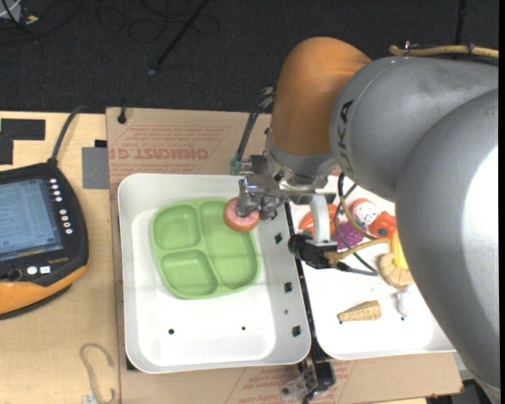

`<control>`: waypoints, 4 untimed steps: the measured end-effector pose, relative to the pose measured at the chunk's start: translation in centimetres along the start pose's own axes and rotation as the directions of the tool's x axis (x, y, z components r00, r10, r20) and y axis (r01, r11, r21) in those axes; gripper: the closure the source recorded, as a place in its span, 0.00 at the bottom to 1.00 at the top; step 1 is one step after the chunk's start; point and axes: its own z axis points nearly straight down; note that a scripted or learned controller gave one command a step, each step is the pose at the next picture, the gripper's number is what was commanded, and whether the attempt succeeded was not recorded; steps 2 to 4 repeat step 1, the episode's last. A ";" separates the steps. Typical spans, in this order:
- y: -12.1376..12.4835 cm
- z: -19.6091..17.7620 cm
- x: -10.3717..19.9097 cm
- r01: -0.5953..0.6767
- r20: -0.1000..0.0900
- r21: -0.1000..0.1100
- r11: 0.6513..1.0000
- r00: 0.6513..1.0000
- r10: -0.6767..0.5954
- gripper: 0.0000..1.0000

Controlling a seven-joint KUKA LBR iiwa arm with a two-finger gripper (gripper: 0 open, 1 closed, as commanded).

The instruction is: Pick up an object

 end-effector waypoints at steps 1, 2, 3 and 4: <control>1.3 -1.3 0.3 0.008 0.000 -0.004 1.000 1.000 -0.008 1.00; 1.3 -1.3 0.3 0.008 0.000 -0.004 1.000 1.000 -0.008 1.00; 1.3 -1.3 0.3 0.008 0.000 -0.004 1.000 1.000 -0.008 1.00; 1.3 -1.3 0.3 0.008 0.000 -0.004 1.000 1.000 -0.008 1.00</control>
